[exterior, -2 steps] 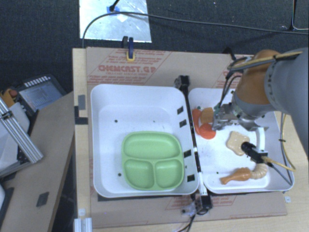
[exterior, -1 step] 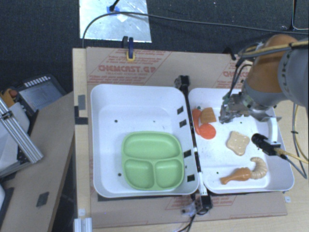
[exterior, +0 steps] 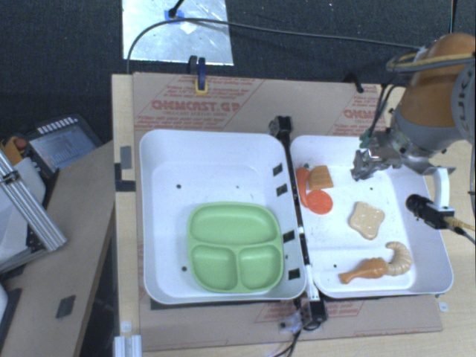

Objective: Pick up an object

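Hovering over the right bin (exterior: 439, 274), end effector (exterior: 362, 168) grip unreadable; toast slice (exterior: 367, 220) lies just below.

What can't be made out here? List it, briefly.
- Claw, camera view: small and dark over the right bin; whether it is open or shut can't be told.
- Arm: cut off by the frame's right edge.
- Orange pieces by the divider: overlapping, so their full shapes are unclear.
- Device on the left bench: too small and blurred to identify.
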Tool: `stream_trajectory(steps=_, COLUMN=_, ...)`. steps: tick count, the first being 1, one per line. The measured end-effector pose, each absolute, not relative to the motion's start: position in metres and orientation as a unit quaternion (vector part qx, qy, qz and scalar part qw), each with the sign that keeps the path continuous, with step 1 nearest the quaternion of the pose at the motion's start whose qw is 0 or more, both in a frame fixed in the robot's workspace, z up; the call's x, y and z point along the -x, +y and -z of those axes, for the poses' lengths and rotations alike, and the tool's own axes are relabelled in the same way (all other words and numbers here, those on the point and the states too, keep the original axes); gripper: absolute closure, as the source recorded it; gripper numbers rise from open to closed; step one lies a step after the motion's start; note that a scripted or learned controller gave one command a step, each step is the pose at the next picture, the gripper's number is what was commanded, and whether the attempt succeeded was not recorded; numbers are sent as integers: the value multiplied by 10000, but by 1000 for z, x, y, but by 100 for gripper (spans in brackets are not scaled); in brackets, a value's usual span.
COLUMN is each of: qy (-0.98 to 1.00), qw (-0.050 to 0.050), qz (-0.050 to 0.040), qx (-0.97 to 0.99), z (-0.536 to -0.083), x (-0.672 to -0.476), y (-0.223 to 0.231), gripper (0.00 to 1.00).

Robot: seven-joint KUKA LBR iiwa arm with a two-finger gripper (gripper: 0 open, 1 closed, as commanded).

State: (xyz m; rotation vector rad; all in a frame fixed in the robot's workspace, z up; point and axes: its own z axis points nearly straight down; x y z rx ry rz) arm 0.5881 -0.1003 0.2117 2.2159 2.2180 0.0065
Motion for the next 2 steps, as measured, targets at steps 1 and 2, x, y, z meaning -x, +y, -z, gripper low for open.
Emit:
stream_trajectory(steps=1, qy=7079, qw=30, qz=-20, qx=-7063, z=-258, x=-588, y=-107, gripper=100)
stream_trajectory(steps=2, qy=7101, qw=16, qz=-17, qx=-7041, z=-258, x=-600, y=-51, gripper=100)
